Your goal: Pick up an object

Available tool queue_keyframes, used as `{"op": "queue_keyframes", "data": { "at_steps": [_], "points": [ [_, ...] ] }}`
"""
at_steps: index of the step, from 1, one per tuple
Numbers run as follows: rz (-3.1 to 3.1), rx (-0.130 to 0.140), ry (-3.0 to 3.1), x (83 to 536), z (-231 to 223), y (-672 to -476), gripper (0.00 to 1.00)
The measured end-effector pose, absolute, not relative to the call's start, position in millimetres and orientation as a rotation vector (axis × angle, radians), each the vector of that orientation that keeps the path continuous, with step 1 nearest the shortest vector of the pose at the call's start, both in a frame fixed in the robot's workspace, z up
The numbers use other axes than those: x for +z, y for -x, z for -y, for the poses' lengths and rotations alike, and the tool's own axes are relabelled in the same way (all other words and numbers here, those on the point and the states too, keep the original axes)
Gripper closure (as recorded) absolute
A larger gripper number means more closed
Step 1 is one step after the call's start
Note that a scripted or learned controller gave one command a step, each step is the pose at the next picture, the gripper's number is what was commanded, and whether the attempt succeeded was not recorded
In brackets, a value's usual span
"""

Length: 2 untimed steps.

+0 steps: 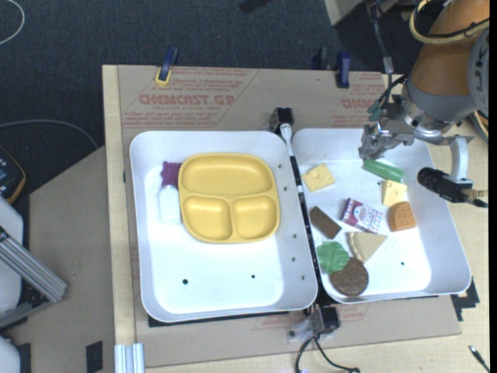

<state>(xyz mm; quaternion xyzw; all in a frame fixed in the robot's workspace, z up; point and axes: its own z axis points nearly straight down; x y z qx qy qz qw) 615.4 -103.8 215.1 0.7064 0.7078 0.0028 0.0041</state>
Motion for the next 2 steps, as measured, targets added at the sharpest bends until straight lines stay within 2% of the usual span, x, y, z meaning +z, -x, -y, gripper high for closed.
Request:
{"op": "queue_keyframes", "data": {
  "at_steps": [1, 2],
  "points": [
    [-2.22, 0.004, -2.217, 226, 104, -616.3, 1.0],
    [-2.23, -0.002, -2.221, 217, 57, -586.6, 1.0]
  ]
}}
